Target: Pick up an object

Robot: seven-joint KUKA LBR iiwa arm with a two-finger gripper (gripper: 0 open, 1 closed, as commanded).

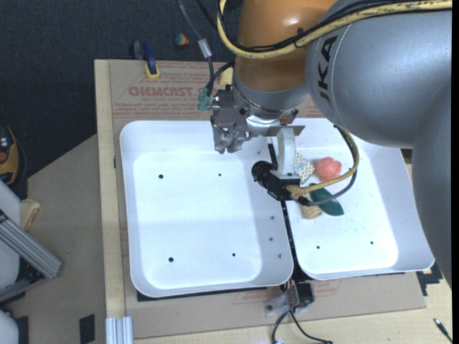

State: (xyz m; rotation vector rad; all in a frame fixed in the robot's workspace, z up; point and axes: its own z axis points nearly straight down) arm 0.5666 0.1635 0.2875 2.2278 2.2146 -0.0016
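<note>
Hovering over the left bin (143, 213), the gripper (228, 143) was seen carrying nothing; its opening couldn't be judged, and the pink object (328, 168) remained unpicked.

A thick, smooth grey arm (387, 63) fills the upper right, with black lettering partly showing on its shell. Above the wrist sits a glossy orange band (276, 13), rounded like a dome. Black and yellow cables (237, 45) loop around it. Below hangs a grey metal wrist block, with a black cable (269, 178) curling off it.
</note>
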